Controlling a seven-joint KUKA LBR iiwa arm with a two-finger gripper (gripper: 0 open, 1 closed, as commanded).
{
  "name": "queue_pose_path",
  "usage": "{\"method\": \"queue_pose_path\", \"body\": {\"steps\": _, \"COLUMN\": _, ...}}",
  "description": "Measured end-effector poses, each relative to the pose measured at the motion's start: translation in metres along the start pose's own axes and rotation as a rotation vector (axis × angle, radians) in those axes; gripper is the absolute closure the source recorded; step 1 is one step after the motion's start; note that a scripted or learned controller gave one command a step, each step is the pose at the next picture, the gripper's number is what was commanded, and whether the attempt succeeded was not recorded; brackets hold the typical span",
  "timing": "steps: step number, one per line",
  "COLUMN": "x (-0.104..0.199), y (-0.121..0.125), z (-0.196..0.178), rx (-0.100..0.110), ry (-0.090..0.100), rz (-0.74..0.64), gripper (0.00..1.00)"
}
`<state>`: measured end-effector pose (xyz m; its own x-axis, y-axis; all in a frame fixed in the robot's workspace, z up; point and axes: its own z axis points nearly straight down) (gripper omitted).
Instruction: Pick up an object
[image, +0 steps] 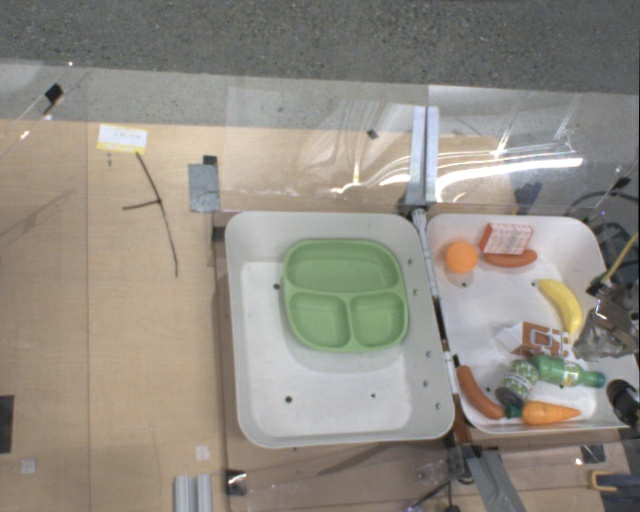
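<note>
The right bin (480, 300) holds several toy foods. An orange ball (461, 257) lies at its far left, with a red and white box (506, 238) and a red sausage (510, 260) beside it. A yellow banana (563, 303) lies toward the right. Near the front are a green bottle (562, 373), a green can (520, 380), a white and brown carton (538, 338), a carrot (548, 412) and a second sausage (478, 392). My gripper (612, 335) shows as metal parts at the bin's right rim, just right of the banana and the bottle.
A green divided plate (346, 293) lies in the left bin (250, 380). A metal post (424, 160) rises behind the wall between the bins. Clear plastic sheeting runs along the back. A black cable (160, 215) and yellow label (122, 138) lie on the bench at left.
</note>
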<state>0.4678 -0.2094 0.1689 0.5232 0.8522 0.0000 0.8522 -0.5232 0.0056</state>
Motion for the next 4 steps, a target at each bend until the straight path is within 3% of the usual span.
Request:
{"method": "queue_pose_path", "body": {"steps": 1, "x": 0.02, "y": -0.015, "z": 0.065, "rx": 0.001, "ry": 0.001, "rz": -0.003, "gripper": 0.0}}
{"method": "queue_pose_path", "body": {"steps": 2, "x": 0.047, "y": -0.036, "z": 0.076, "rx": -0.006, "ry": 0.006, "rz": 0.296, "gripper": 0.0}}
{"method": "queue_pose_path", "body": {"steps": 3, "x": 0.034, "y": 0.013, "z": -0.056, "rx": 0.002, "ry": 0.0, "rz": 0.648, "gripper": 0.0}}
{"method": "queue_pose_path", "body": {"steps": 4, "x": 0.085, "y": -0.007, "z": 0.059, "rx": 0.004, "ry": 0.0, "rz": 0.569, "gripper": 0.0}}
